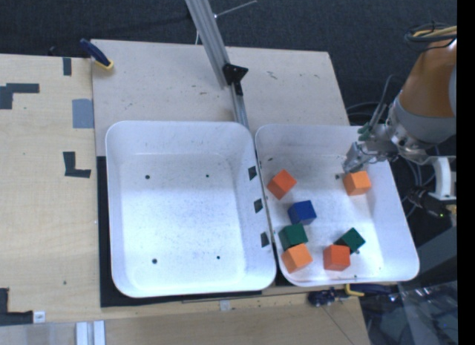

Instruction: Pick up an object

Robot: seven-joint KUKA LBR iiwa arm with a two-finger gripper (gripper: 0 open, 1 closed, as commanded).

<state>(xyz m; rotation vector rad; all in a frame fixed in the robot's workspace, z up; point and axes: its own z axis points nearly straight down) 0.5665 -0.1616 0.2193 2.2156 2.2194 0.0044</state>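
The gripper [356,162] is at the right side of the frame, down inside the right bin [390,262] near its upper right part. Its tip is just above and touching or almost touching an orange block [358,182]. I cannot tell if it is squeezed or let go, and no block shows inside it. The grey arm [427,106] with its orange band comes in from the right edge.

The wooden surface [44,188] fills the left and the top of the frame. The left bin [126,150] is the biggest white thing, in the middle of the frame. The right bin sits just beside it, touching along one side. A long grey metal bar [208,28] slants down from the top to where the two bins meet.

The blocks are all in the right bin. An orange block [282,184] lies near its left wall. A blue block [302,211] is just below that. A dark green block [293,234] touches another orange block [297,257] at the lower left. A red-orange block [337,257] sits beside a second green block [351,240] near the bottom.
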